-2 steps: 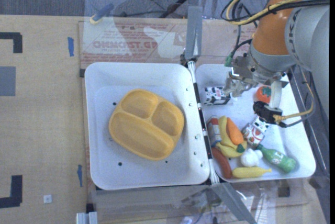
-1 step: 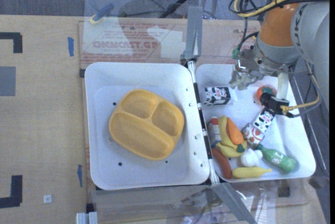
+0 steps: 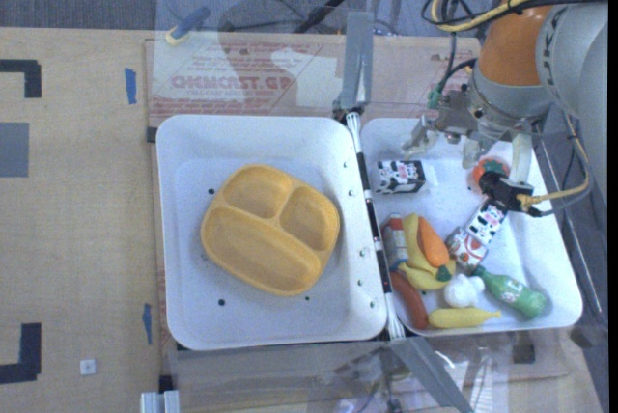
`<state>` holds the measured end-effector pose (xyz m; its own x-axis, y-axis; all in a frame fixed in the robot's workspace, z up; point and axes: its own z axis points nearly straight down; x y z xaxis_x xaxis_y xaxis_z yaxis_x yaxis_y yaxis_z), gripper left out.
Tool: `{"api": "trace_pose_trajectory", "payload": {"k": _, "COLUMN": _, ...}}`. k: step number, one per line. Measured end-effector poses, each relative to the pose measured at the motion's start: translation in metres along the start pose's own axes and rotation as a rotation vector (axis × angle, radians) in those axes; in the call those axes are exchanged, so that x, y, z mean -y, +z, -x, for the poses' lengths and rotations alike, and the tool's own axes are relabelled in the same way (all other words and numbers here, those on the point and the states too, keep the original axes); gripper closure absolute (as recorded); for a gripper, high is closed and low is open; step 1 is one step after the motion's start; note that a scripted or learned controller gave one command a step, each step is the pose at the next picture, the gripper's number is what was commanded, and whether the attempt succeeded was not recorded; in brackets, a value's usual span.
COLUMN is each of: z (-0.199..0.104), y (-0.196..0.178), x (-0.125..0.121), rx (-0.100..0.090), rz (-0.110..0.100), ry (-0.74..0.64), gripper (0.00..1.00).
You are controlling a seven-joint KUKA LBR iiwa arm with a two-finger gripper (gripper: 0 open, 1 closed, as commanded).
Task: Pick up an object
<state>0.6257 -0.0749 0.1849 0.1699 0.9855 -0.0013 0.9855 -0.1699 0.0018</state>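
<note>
Toys crowd the right bin (image 3: 552,252) at the lower right of the frame: a carrot (image 3: 433,243), bananas (image 3: 463,316), a green bottle (image 3: 513,294), a red sausage (image 3: 408,299), and a cow-patterned carton (image 3: 399,176) lying apart near the bin's upper left. The gripper (image 3: 446,133) hangs over the bin's upper edge, just above that carton; whether it is apart or together I cannot tell. A yellow divided tray (image 3: 271,229) sits in the left bin (image 3: 183,151).
</note>
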Motion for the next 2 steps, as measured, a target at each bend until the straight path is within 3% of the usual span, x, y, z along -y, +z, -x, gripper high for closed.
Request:
{"api": "trace_pose_trajectory", "payload": {"k": 1, "z": 0.062, "y": 0.085, "x": 0.115, "rx": -0.002, "rz": -0.002, "ry": -0.048, "gripper": 0.0}}
{"api": "trace_pose_trajectory", "payload": {"k": 2, "z": 0.108, "y": 0.093, "x": 0.082, "rx": -0.001, "rz": 0.014, "ry": -0.289, "gripper": 0.0}}
